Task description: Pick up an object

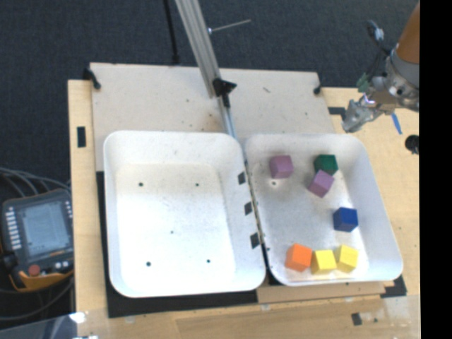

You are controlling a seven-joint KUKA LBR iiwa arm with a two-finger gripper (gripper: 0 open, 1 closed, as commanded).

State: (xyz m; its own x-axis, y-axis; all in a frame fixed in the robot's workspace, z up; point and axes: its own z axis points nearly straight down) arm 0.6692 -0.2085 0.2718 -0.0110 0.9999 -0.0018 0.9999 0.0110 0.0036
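The right bin point(378, 210) holds several small blocks. Two purple blocks point(281, 166) point(320, 183) and a green block point(325, 164) lie near its far side. A blue block point(345, 219) sits toward the right wall. Along the near edge an orange block point(299, 257) and two yellow blocks point(324, 260) point(347, 257) stand in a row. My gripper point(355, 116) hangs above the bench just beyond the bin's far right corner, apart from every block, with nothing seen in it.
The left bin point(120, 210) lies beside the right one. A slanted metal pole point(200, 41) rises from the back between the bins. A teach pendant point(39, 235) lies off the bench at the left.
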